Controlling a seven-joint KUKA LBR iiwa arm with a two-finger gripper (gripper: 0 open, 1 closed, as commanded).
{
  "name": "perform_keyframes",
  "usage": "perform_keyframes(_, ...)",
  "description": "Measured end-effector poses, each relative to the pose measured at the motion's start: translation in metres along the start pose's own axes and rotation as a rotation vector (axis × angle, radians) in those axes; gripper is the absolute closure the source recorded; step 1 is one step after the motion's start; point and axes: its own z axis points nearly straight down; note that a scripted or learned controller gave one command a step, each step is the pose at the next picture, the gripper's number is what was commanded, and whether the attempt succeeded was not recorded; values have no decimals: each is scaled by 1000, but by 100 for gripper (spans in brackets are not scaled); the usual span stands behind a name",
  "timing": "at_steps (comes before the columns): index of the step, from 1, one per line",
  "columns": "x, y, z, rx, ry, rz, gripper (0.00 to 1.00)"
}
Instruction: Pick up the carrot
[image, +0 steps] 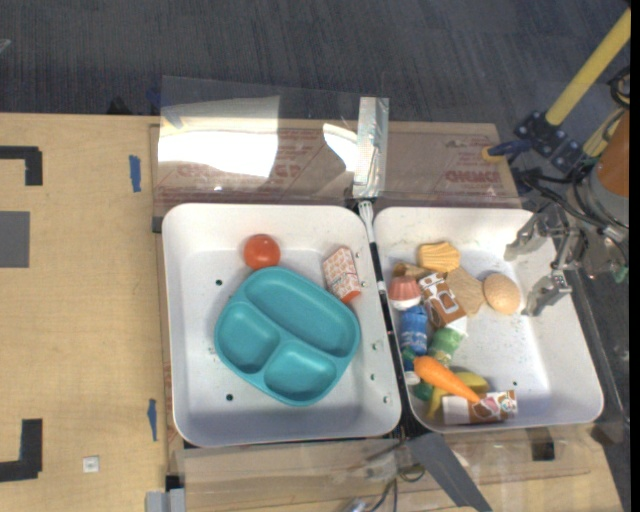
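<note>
Left bin (180, 330): teal divided plate (287, 335) lies across the middle, tilted on the diagonal. A red tomato (262, 250) sits just beyond its upper rim, touching or nearly so. A small carton (342, 273) with an orange end lies near the bin's right wall, just beside the plate's upper right corner.

Right bin (570, 390): items crowd the left half. Along the left wall, top to bottom: a red-capped piece (404, 292), a blue bottle (413, 330), a green item (447, 341). A tan cracker-like piece (439, 257) lies at the top, a brown-and-white packet (438, 297) below it, a round biscuit (467, 291) and a beige egg-shaped item (502, 294) further right.

Carrot (447, 378): lower left of the right bin, lying at a slant on a yellow item (471, 382), green end toward the left wall. A small red-and-white bottle (484, 407) lies just below it.

Gripper (540, 270): over the upper right of the right bin, near the egg-shaped item, well apart from the carrot. Fingers apart, nothing between them
</note>
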Motion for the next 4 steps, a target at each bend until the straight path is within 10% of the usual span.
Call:
perform_keyframes(1,24,45,98,-3,8,216,0)
perform_keyframes(2,92,97,113,-1,-17,269,0)
perform_keyframes(3,86,86,99,13,-45,279,100)
perform_keyframes(4,99,87,61,1,-3,554,100)
